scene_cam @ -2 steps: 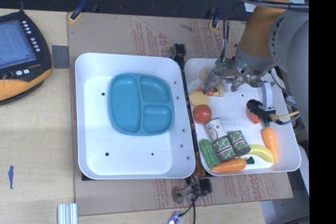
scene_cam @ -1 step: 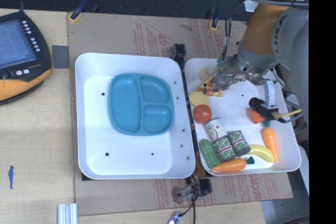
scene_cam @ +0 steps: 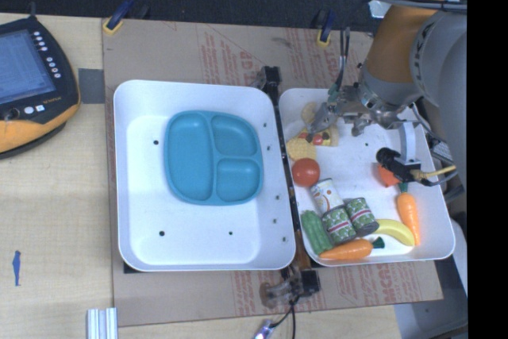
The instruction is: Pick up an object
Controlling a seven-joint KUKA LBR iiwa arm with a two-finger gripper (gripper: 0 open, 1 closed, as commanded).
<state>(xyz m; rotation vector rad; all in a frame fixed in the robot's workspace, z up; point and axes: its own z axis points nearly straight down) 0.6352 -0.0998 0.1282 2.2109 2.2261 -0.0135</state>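
My gripper (scene_cam: 321, 125) is low over the back left corner of the right bin (scene_cam: 432, 254), with the arm reaching in from the right. Just under it lies a small red and yellow item (scene_cam: 321, 140), and a flat yellow piece (scene_cam: 298, 148) sits beside that. A red tomato (scene_cam: 305, 171) lies just in front of them. Whether anything is held cannot be made out.
The right bin also holds a small white can (scene_cam: 324, 194), two green cans (scene_cam: 349, 218), a banana (scene_cam: 394, 232), two carrots (scene_cam: 407, 216) (scene_cam: 345, 252), a green vegetable (scene_cam: 313, 233) and an orange piece (scene_cam: 386, 175). A blue divided plate (scene_cam: 213, 157) lies in the left bin (scene_cam: 139, 246).
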